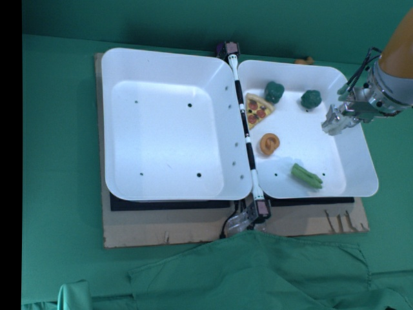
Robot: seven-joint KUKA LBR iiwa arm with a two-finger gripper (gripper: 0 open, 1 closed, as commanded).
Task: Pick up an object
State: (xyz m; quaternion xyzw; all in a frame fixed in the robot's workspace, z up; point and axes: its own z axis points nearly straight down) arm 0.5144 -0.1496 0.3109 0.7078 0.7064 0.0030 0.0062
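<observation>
The right bin (361,173) holds several toy foods. A pizza slice (257,109) lies near its left wall, with an orange ring-shaped piece (269,143) just below it. Two dark green broccoli-like pieces sit toward the back, one (273,92) left of the other (311,99). A light green bean-like piece (306,175) rests near the front. My gripper (333,123) hangs over the right bin's right side, right of the second broccoli piece, with nothing visible between its fingers.
The left bin (122,76) stands beside the right one, joined by a hinge bar (245,124). Both rest on a cardboard sheet (168,231) over green cloth. A small orange item (304,61) lies behind the right bin.
</observation>
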